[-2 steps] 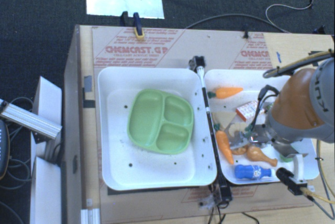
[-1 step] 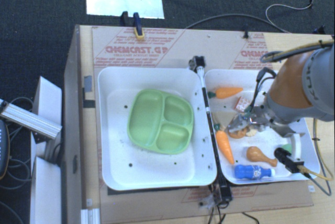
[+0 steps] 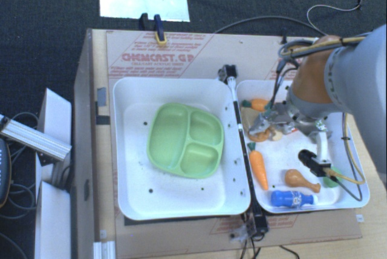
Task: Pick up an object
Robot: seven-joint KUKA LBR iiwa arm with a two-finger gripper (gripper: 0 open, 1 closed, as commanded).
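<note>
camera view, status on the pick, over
Gripper low in right bin, over a small item by the divider. Carrot, drumstick, blue bottle loose nearby. Green tray in left bin.

Two bins are sitting side by side on the bench [image 3: 169,49]. A divided plate [image 3: 185,140] is lying in the left bin [image 3: 136,191], near its middle. In the right bin [image 3: 357,197], a toy carrot [image 3: 259,169] is lying along the left wall, a toy drumstick [image 3: 300,179] is resting to its right, and a small bottle [image 3: 292,198] is lying nearest the front wall. The gripper [image 3: 266,126] is hanging over the bin's rear left part.
</note>
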